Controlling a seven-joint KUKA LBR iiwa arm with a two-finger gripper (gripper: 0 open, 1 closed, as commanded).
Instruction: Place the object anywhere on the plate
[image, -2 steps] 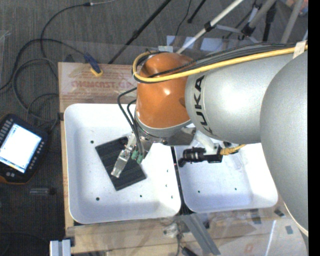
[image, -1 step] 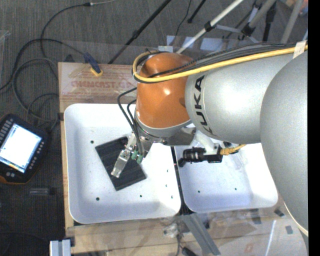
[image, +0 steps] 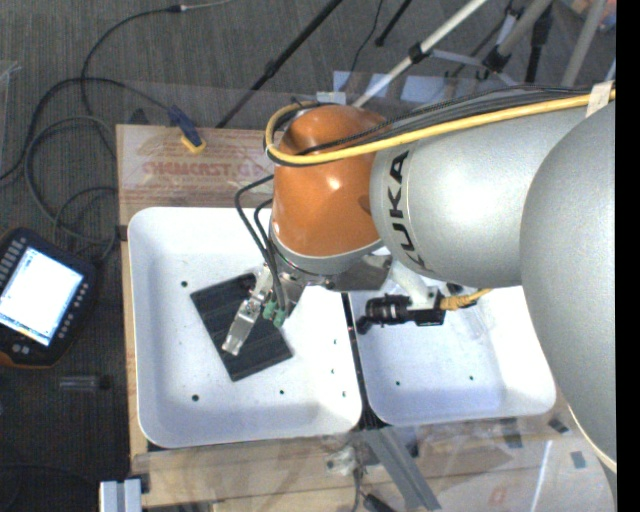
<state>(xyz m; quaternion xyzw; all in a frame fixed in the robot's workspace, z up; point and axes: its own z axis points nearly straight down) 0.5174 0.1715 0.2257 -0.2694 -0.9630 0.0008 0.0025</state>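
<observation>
My tool (image: 243, 322) hangs low over the black plate (image: 240, 325) in the left bin (image: 160, 400), toward its right wall, placed for a drop. Whether it holds anything I cannot tell. A green object (image: 273, 313) shows beside it, over the plate.

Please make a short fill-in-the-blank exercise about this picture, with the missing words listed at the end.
1. The flat black ribbed rectangular plate lies in the ____ shallow white bin of the view.
2. The band above the grey arm's wrist is ____.
3. The two-finger metal gripper hangs over the ____.
4. The bench bears ____ bins.

Missing words: left; orange; plate; two
</observation>
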